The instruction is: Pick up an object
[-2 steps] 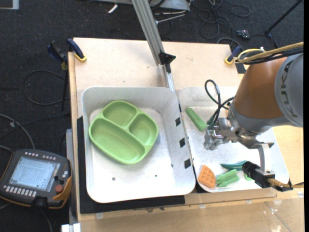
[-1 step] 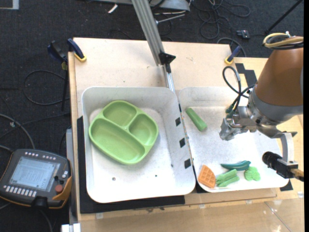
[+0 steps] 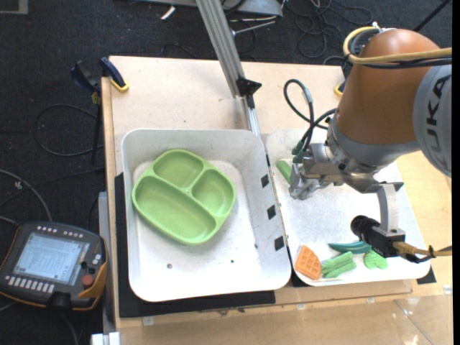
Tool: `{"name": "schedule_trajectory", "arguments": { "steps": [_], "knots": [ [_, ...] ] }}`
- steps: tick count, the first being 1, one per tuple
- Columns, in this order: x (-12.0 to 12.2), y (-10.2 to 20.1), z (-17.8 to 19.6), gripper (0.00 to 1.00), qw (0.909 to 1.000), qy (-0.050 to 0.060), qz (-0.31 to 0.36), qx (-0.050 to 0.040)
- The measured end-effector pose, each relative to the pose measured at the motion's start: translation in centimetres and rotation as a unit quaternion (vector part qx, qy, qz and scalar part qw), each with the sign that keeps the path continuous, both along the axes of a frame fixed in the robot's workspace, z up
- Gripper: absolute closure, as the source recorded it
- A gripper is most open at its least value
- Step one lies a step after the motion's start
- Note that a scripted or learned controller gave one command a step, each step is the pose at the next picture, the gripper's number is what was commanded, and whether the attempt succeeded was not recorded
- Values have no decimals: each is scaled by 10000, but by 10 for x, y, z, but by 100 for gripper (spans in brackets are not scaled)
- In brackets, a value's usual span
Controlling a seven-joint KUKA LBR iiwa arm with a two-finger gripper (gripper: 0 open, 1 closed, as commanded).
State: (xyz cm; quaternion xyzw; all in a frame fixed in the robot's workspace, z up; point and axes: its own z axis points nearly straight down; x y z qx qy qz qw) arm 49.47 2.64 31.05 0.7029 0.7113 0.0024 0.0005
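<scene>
Five small pieces lie in the right bin (image 3: 327,218), and we count any of them a fair target. A pale green piece (image 3: 283,169) sits at the bin's left wall. Along the near rim are an orange waffle (image 3: 308,262), a green pod (image 3: 338,265), a teal strip (image 3: 350,246) and a small green lump (image 3: 374,259). The left bin (image 3: 151,272) carries a divided green plate (image 3: 185,195).

The claw (image 3: 297,190) hangs low over the left side of the right bin, just beside the pale green piece and well apart from the near-rim cluster. We cannot tell whether it stands wide or narrow, nor whether it grips anything.

We judge all of these to be light moulded toys, stiff enough to hold their shape, with smooth skins that may slip under a weak pinch. The pale green piece is nearest, but it lies against the wall, so we expect little room on that side and would close across its narrow width. The pod looks the easiest: long, raised and best taken across its middle. The waffle lies flat and offers only thin edges. The plate is broad, so we could take it only by its rim.
</scene>
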Motion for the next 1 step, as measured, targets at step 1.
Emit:
{"name": "schedule_trajectory", "arguments": {
  "steps": [1],
  "knots": [
    [67, -42, 7, 100, 10000, -2, -78, -29]
  ]
}}
